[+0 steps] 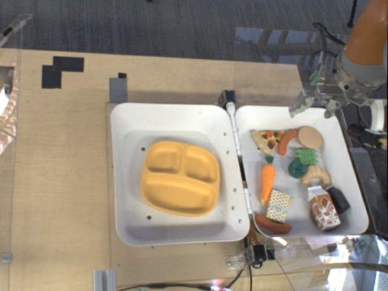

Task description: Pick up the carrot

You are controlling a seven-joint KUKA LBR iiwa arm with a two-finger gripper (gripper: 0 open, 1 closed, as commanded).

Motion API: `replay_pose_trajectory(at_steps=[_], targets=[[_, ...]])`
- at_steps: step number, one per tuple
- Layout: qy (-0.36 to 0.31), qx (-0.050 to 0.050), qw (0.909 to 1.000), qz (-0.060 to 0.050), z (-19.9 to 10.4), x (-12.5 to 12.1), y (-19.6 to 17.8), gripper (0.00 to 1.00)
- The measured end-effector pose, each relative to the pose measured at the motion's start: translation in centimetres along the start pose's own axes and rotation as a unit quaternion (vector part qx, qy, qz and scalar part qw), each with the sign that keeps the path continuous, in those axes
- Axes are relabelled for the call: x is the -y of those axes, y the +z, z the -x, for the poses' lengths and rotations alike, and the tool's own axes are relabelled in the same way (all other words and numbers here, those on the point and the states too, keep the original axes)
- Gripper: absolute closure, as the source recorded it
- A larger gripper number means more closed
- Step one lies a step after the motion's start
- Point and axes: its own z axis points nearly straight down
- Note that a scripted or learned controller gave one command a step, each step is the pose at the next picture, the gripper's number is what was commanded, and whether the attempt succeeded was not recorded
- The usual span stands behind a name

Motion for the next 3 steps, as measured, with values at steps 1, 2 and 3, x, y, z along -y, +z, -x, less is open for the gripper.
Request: replay_pose_trajectory(at_steps=[1, 2, 3], targets=[[-0.067, -0.001, 0.9978, -0.002, -4.5, 2.4, 8.1, 0.0], [-0.021, -0.001, 0.9998, 0.002, -2.3, 11.4, 15.3, 0.0], [-0.025, -0.001, 0.9997, 0.008, -2.5, 10.9, 14.0, 1.0]])
